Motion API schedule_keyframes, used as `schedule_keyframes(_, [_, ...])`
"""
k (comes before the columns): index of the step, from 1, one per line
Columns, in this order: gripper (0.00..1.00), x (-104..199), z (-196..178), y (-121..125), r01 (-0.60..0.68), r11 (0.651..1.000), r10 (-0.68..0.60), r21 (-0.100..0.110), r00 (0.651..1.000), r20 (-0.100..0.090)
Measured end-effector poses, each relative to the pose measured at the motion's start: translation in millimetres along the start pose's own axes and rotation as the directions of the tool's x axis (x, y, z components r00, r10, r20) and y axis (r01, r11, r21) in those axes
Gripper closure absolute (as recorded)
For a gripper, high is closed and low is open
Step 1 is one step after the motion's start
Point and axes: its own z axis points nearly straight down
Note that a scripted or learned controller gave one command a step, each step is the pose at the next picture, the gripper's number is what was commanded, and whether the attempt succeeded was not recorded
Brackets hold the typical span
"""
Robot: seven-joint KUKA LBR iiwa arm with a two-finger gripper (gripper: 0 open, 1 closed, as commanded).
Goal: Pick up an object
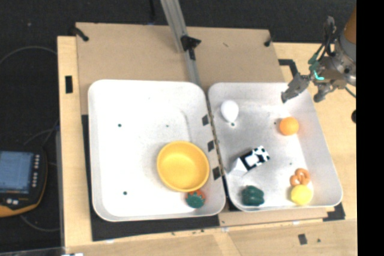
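My gripper (302, 96) hovers over the far right corner of the right bin (258, 95). Its two dark fingers are spread apart, open, with nothing between them. In this bin lie a white egg-shaped object (229, 110) at the far left, an orange ball (288, 126) just below the gripper, a black-and-white block (252, 159) in the middle, a dark green object (252, 195) at the front, and a yellow lemon (301, 194) with a small orange ring-shaped piece (299, 176) at the front right.
The left bin (120, 105) holds a yellow bowl (183, 165) and a small green and red object (195, 199) by its front right corner. A metal pole (174, 9) slants over the bench behind the bins. A handheld pendant (21, 181) lies at far left.
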Motion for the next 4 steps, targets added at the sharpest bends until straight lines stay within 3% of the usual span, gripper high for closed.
schedule_keyframes(3, [0.00, 7.4, 169.8, -16.4, -0.004, 1.000, 0.004, 0.007, 1.000, 0.000])
schedule_keyframes(4, [1.00, 6.8, 154.9, -13.5, -0.009, 1.000, 0.009, -0.003, 1.000, 0.000])
